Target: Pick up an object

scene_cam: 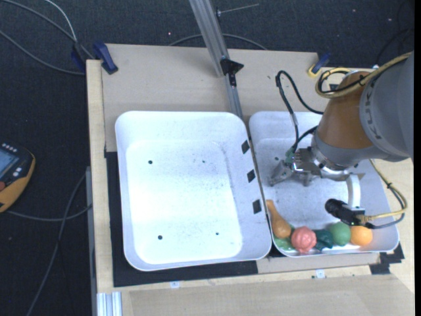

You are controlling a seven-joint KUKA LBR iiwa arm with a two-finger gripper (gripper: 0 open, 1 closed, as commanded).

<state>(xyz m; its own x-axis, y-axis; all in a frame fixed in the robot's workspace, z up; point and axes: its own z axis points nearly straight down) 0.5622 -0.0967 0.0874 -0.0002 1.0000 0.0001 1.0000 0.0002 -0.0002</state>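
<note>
Several small objects lie along the near edge of the right bin (263, 127): an orange carrot-shaped piece (279, 223), a pink ball (303, 238), a green object (340, 232) and an orange ball (361, 236). My gripper (291, 174) hangs over the middle of that bin, up and left of the row. Its fingers are spread apart and open, with bare bin floor between them. The carrot piece is the closest object, a short way below the gripper.
The left bin (131, 127) sits beside the right one, with black clips (250, 175) on the shared wall. A metal pole (209, 25) slants in from the top. A black cable (287, 91) loops behind the arm. A black part (342, 210) hangs beneath the wrist.
</note>
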